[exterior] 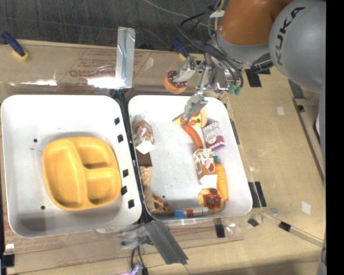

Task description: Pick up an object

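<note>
Wooden bench, right shallow white bin [239,171]: my gripper [194,105], finger state indeterminable, hangs over the smooth orange plastic sausage [192,134]; light, rigid, slippery; grip mid-length

The KUKA arm [301,36] has a smooth, rounded grey shell with part of the dark maker's lettering on its curved side. Above the end effector [196,105] sits a broad glossy orange band [249,10]. Thin black cables [203,19] loop beside that band. The end effector itself is pale metal, a cluster of small brackets with a teal fitting close by.
</note>
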Controlling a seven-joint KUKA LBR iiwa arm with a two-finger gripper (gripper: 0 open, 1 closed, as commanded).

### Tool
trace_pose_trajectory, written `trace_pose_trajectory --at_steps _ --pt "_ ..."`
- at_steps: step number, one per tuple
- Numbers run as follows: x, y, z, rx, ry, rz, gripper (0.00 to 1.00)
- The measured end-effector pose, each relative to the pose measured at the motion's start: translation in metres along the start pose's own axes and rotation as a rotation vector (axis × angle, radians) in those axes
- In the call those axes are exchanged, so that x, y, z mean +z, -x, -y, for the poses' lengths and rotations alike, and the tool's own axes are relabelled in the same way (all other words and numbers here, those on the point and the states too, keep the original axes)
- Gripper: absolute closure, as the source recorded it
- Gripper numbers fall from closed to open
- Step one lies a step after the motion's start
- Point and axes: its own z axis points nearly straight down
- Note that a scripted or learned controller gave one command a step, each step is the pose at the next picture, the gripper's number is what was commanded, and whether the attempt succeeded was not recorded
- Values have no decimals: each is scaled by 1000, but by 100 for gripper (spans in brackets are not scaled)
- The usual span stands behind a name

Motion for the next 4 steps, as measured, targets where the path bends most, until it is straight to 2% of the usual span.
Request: trace_pose_trajectory --at_steps 1,2,3,4 --pt "181 -15 31 277 1 -29 0" --pt "182 -67 94 349 1 3 0" --pt "183 -121 81 522 3 1 0" --pt "183 -159 84 563 2 2 0"
